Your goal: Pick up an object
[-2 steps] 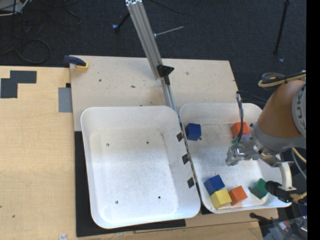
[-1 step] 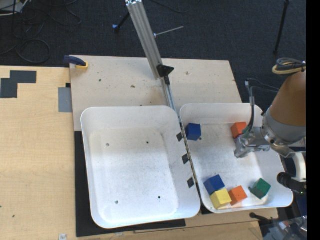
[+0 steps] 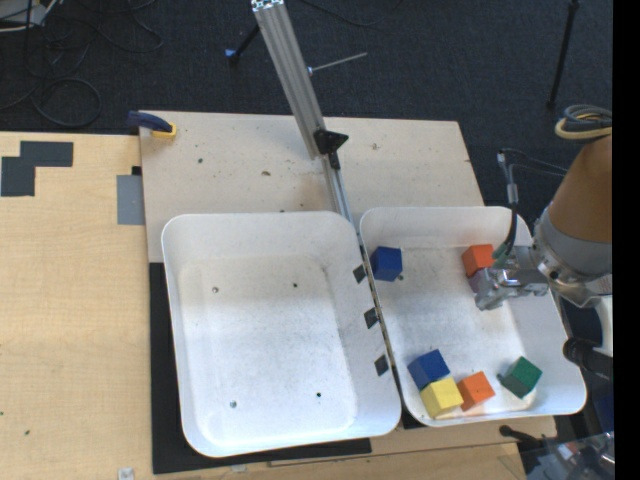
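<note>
Camera view: your gripper [image 3: 487, 286] is low in the right bin [image 3: 440, 230], touching the orange block [image 3: 477, 259]. Can't tell if it's got hold. Nothing's lifted yet, so the pick's still to do, w/ other blocks near the front.

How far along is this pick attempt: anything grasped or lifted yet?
Done: the arm has reached into the right bin, and the gripper sits low beside the orange block near the bin's far side. In hand: nothing visibly; the view does not show any block between its fingers. Left: securing and lifting an object. The blue block and the cluster at the near edge lie untouched.
</note>
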### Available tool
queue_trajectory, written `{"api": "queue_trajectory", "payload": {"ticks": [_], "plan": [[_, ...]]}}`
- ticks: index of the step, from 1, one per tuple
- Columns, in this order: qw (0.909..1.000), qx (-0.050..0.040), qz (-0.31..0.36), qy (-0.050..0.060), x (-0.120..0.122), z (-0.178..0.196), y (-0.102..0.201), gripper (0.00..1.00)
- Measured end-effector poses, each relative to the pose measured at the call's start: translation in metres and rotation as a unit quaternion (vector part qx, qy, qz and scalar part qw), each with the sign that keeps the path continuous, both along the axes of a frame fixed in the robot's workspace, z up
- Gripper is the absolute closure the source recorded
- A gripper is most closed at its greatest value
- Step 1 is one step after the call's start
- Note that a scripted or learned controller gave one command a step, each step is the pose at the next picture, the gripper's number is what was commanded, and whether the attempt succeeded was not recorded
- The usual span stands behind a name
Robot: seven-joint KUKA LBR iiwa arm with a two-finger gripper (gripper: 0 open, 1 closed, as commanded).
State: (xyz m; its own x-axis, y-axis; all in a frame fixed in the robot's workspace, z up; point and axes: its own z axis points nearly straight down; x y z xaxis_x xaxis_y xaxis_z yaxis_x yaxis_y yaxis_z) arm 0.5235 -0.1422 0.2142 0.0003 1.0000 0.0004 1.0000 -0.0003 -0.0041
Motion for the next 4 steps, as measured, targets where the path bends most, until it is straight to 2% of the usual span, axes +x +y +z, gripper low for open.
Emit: {"api": "queue_trajectory", "payload": {"ticks": [2, 3, 4], "plan": [[1.0000, 0.0006, 0.001, 0.001, 0.024, -0.005, 0.087, 1.00], [1.0000, 0.0007, 0.002, 0.001, 0.029, 0.006, 0.144, 1.00], [1.0000, 0.0003, 0.002, 0.002, 0.032, 0.002, 0.205, 1.00]]}}
